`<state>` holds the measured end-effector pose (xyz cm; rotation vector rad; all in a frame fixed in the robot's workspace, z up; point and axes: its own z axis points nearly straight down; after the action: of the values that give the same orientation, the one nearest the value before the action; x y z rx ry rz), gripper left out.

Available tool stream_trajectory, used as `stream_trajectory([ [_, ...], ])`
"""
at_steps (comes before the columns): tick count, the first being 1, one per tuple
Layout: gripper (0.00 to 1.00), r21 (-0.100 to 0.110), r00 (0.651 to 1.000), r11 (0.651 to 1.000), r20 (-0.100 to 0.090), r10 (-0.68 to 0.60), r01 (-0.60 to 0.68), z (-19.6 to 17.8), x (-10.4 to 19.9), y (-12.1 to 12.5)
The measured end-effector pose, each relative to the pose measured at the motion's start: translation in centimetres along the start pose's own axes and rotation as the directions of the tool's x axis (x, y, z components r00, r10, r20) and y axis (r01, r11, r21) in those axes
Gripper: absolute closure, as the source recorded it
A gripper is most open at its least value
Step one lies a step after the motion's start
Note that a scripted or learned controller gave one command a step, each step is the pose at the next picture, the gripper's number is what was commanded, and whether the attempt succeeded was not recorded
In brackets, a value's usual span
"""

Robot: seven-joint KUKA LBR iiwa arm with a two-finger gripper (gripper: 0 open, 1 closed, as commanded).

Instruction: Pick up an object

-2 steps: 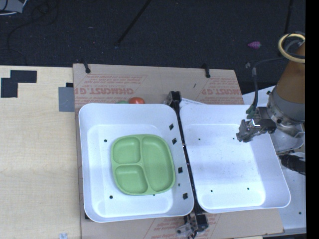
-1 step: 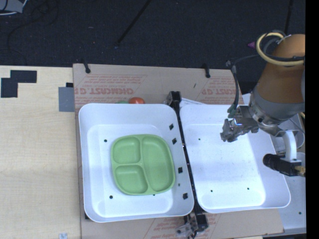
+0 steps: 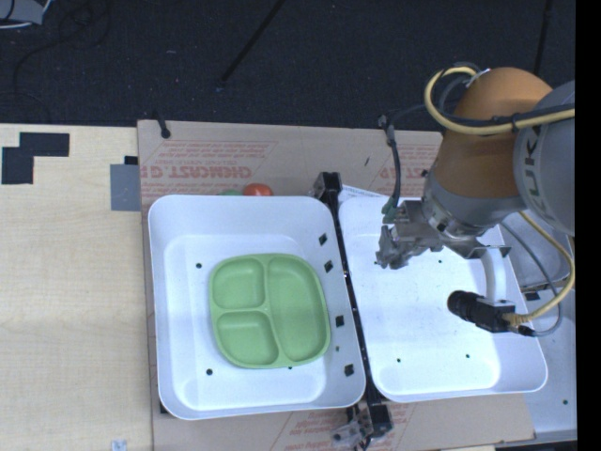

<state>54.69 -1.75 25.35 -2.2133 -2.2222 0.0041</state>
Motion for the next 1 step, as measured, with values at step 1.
stream_trajectory([
  [1,1.0,-0.003,1.0,1.0,0.001,0.0,0.0,-0.14,4.81,1.0],
])
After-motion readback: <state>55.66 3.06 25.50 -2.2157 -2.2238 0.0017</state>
